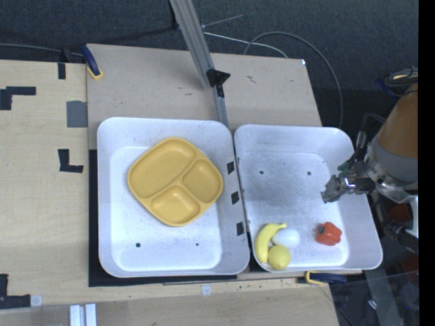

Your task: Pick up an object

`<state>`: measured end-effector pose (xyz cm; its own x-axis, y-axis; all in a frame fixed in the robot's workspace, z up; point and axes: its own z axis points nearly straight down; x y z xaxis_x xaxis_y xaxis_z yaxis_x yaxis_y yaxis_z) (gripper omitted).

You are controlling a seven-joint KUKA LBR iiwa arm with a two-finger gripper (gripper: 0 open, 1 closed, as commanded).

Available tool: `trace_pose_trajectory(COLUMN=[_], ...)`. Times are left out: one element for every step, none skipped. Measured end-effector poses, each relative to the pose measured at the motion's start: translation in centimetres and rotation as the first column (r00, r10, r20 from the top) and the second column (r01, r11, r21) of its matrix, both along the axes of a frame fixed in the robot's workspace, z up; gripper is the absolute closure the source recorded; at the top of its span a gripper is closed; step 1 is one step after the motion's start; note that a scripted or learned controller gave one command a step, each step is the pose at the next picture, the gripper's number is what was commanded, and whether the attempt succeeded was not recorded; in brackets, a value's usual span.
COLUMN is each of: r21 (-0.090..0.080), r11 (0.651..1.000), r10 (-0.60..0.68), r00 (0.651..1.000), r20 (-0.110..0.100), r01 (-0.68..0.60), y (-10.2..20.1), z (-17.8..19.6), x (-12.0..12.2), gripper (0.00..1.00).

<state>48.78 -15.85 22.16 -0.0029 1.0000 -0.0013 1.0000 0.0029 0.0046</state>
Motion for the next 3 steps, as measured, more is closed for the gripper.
trace_pose_trajectory(r21=[0.0, 0.002, 0.003], r11=[1.0, 1.0, 1.0], r10=[-0.001, 0.004, 0.004], r00=[1.0, 1.0, 1.0], r20=[-0.001, -0.007, -0.006], r01=[0.001, -0.004, -0.004], y=[0.0, 5.3, 10.6], z=[4.3, 2.7, 3.2], x=[0.1, 2.1, 3.6], gripper=[1.0, 1.0, 1.0])
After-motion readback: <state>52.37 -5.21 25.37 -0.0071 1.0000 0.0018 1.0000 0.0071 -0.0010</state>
